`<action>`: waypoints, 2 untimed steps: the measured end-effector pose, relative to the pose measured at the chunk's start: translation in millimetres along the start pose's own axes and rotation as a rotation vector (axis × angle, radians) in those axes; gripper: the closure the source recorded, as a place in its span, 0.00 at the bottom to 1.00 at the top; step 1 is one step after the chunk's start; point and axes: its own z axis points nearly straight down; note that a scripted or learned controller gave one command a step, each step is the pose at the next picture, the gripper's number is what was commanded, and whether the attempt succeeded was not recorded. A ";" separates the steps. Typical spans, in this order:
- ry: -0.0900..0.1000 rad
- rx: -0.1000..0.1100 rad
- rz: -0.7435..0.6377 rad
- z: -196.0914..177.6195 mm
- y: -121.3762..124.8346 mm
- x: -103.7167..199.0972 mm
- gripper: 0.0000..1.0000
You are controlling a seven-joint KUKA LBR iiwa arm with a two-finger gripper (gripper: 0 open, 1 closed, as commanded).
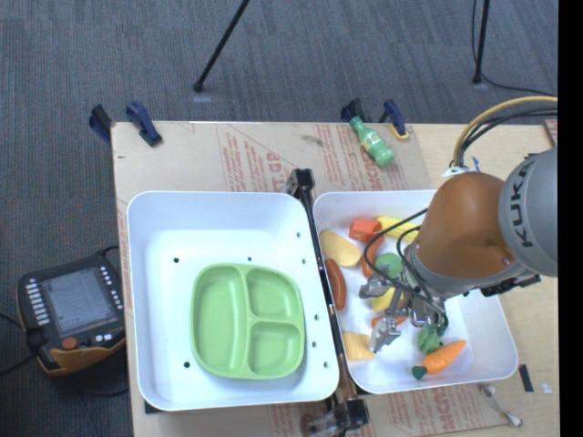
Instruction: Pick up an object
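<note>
My gripper (398,315) hangs low over the middle of the right bin (492,358), among several toy foods. Under and around it lie a yellow piece (383,299), a green leafy piece (426,339) and an orange carrot (444,357). A yellow wedge (357,346) sits just left of it. Further left are a red sausage (336,286) and a pale yellow slice (334,244). An orange block (363,228), a yellow item (393,223) and a green item (389,264) lie toward the back. The orange wrist band hides part of the bin.
The left bin (155,244) holds a green divided plate (248,321). A green toy bottle (373,142) lies on the bench behind the right bin. Blue clamps (143,122) grip the bench's far edge. A pendant (68,312) sits at left.
</note>
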 end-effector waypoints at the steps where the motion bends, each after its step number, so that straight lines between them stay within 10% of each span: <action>1: -0.002 0.006 0.486 -1.5 -6.5 -0.6 0.00; 2: 0.001 0.000 0.483 -10.3 -2.8 -0.7 1.00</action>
